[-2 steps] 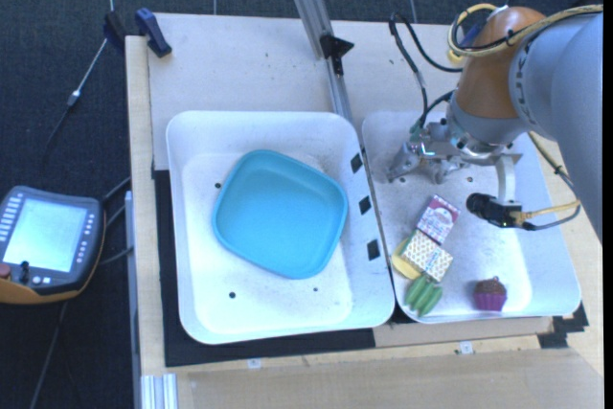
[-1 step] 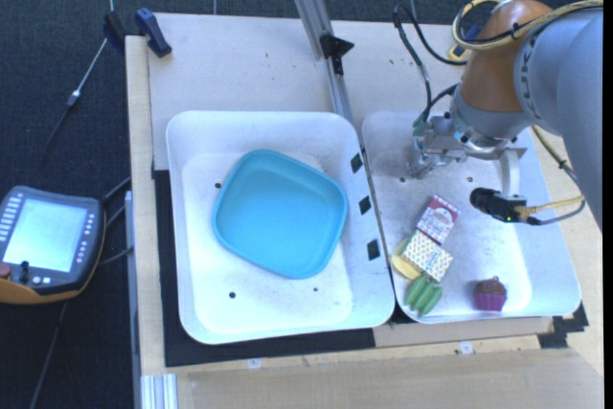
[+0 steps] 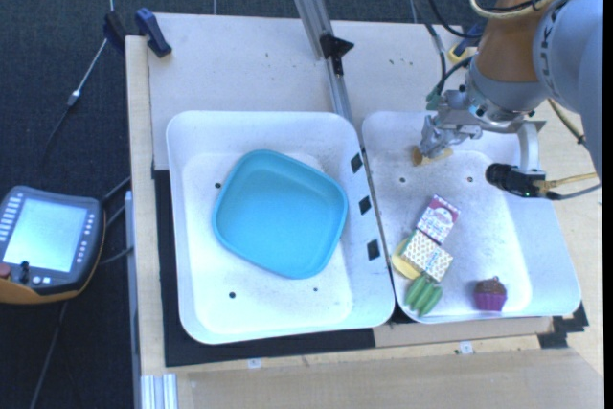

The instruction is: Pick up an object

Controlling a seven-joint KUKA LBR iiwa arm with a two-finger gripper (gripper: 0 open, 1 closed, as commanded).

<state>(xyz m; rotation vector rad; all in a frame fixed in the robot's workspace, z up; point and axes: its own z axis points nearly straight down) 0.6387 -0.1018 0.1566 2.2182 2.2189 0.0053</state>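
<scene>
You've got the grey arm with the orange band (image 3: 517, 24) reaching in from the right, and its two-finger gripper (image 3: 436, 144) is down over the far end of the right-hand shallow white bin (image 3: 546, 244). The tips sit right at a small tan, blocky-looking object (image 3: 424, 154) on the bin floor, touching or nearly so. It's too small and too covered from this angle to say what it is, and you can't tell if it's actually between the tips.

The rest of your pickable stuff is bunched at the near end of that same bin: a small pink and white carton (image 3: 437, 221), a checkered white and yellow packet (image 3: 426, 254) touching it, a yellow piece (image 3: 403, 265) poking out from under the packet, a green pod-shaped vegetable (image 3: 422, 295) just below, and a purple berry-like toy (image 3: 489, 293) a little to the right, apart from the others.

The left-hand white bin (image 3: 192, 206) holds a light blue, rounded-square plastic plate (image 3: 280, 213), lying flat near the middle.
</scene>
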